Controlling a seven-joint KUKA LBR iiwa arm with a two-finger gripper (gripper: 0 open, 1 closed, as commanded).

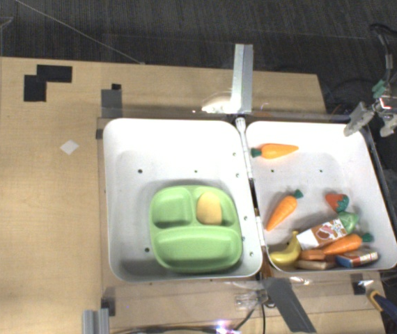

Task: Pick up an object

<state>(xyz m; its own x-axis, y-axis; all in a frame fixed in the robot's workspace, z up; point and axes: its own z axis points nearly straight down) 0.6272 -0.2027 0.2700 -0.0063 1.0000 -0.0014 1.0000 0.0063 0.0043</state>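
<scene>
Two white bins sit side by side on the table (45, 207). The left bin (125, 179) holds a green divided plate (184, 245) with a yellow egg-shaped piece (209, 208) in its upper right compartment. The right bin (324, 169) holds toy food: one carrot (275, 150) lies near the top left corner, a second carrot (283, 210) lies tilted near the middle, and a strawberry (336, 202) sits to its right. Along the bottom edge, a banana (287, 253), a small carton (322, 233), a third carrot (345, 244) and other pieces are heaped together, touching. The tool (386, 113) hangs over the bin's top right corner, at the picture's right edge; its fingers are too small to read.
</scene>
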